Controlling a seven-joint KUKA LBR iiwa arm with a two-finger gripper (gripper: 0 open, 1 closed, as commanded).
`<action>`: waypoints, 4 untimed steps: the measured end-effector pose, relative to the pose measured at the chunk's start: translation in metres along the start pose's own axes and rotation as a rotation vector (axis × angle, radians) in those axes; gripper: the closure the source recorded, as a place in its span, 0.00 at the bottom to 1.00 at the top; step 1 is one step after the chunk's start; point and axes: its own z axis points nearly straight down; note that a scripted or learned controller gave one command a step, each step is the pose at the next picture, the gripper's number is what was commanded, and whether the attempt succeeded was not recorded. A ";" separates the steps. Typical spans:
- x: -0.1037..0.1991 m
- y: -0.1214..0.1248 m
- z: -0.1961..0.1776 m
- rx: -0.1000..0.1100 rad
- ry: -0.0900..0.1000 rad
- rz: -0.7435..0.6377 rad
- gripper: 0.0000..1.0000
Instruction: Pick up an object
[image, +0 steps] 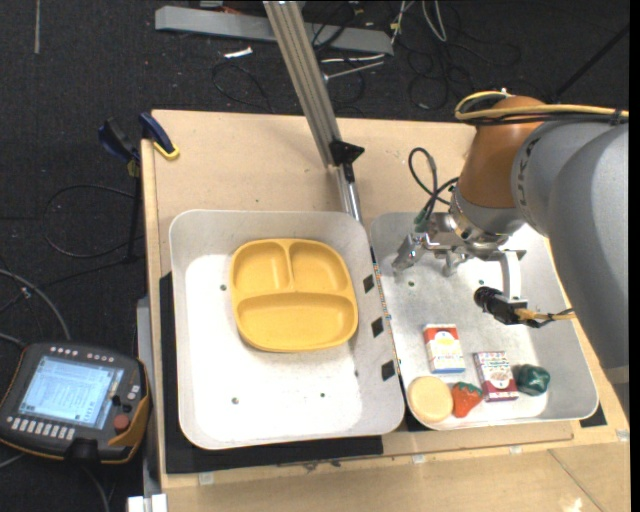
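Observation:
My gripper (428, 256) hangs over the far left part of the right bin (560, 300), its fingers (405, 257) spread open with nothing between them. Along the bin's near edge, well below the gripper, lie a white and red box (441, 348), a dark red box (493, 375), a dark green object (533, 379), a small red object (466, 399) and a pale yellow disc (431, 399). A yellow divided plate (294, 295) sits in the left bin (200, 330).
A slanted metal pole (315, 90) comes down to the bench between the two bins at the back. A teach pendant (70, 400) lies off the bench at the lower left. A blue and yellow clamp (150, 135) grips the bench's far left corner.

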 end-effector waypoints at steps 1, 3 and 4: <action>0.000 0.001 -0.013 -0.005 -0.001 0.000 1.00; 0.003 0.012 -0.132 -0.012 -0.001 -0.003 1.00; 0.000 0.006 -0.180 -0.010 -0.001 -0.001 1.00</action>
